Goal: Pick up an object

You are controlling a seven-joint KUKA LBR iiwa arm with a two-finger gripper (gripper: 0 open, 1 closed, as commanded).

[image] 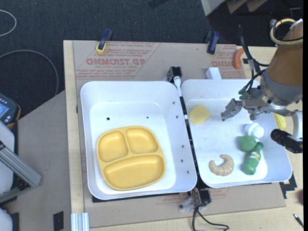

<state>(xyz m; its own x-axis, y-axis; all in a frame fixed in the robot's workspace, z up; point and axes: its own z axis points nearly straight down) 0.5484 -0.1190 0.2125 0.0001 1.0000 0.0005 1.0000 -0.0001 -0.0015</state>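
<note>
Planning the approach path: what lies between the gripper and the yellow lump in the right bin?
Nothing: in the camera view, only bare white bin floor separates the gripper from the yellow lump.

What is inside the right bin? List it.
The right bin holds a yellow lump, a tan croissant-shaped piece and a green bottle. The gripper and arm cover its far right corner.

Dark carpeted floor [43, 18] surrounds the bench; brown protective board [125, 57] covers its top; blue clamps [212, 41] grip its far edge.
</note>
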